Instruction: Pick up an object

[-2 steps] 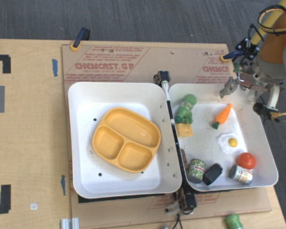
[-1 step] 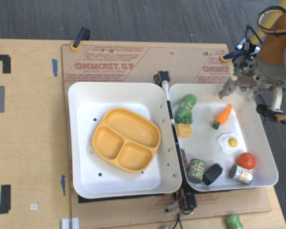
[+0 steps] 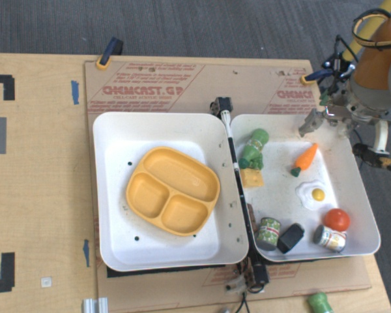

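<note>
The right bin (image 3: 358,175) holds several small items. An orange toy carrot (image 3: 305,158) lies near its far side, with a fried egg (image 3: 312,194) just in front of it. A green vegetable (image 3: 253,148) and a yellow cheese slice (image 3: 251,178) lie by the left wall. A red tomato (image 3: 337,218), a small tin (image 3: 330,239), a black block (image 3: 290,237) and a green can (image 3: 268,233) line the near edge. My gripper (image 3: 344,129) hangs over the bin's far right corner, open, with nothing between its fingers, above and right of the carrot.
The left bin (image 3: 111,175) holds a yellow three-part plate (image 3: 173,191). A black clamp (image 3: 221,105) sits at the far end of the wall between the bins. A green object (image 3: 319,301) lies on the bench in front of the right bin.
</note>
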Controlling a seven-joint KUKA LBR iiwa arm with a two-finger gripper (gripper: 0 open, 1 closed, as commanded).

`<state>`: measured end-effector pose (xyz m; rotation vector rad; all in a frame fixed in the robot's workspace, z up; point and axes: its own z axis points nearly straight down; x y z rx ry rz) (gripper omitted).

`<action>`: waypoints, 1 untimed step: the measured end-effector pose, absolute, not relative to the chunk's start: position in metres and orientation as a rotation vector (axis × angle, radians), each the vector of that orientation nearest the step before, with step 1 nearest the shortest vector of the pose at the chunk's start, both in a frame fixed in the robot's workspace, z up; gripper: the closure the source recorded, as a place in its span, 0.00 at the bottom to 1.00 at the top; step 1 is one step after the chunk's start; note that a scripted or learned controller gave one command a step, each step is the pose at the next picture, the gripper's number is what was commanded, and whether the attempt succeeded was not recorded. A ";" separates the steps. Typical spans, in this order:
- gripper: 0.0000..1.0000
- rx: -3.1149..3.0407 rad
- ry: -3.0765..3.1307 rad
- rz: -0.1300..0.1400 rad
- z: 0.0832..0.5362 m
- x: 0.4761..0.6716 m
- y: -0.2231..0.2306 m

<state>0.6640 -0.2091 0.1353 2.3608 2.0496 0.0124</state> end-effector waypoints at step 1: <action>0.00 2.315 2.102 0.010 0.134 0.662 -0.209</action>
